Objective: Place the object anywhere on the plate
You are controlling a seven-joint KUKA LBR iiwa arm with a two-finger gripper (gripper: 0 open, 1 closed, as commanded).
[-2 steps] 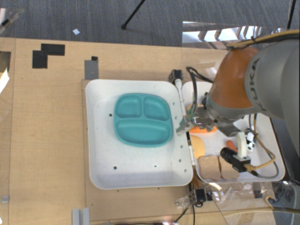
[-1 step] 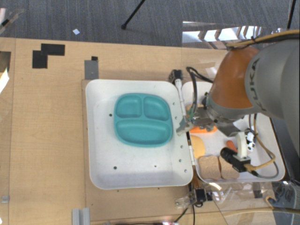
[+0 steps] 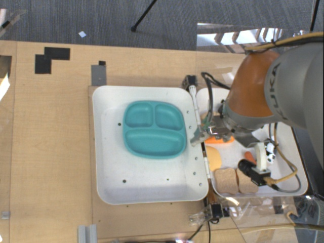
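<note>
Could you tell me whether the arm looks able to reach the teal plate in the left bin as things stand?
Probably yes. The teal plate lies uncovered in the left bin, and the arm already hangs over the neighbouring right bin, near the shared rim.

Much of the right bin [image 3: 298,186] is covered by the arm [image 3: 283,85]. The end effector [image 3: 202,132] is largely hidden beneath the wrist. The arm is cut off at the right edge.

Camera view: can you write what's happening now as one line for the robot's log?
arm: over right bin | gripper: near the bins' shared edge | teal plate: in left bin, nothing on it | placement: not yet done
</note>
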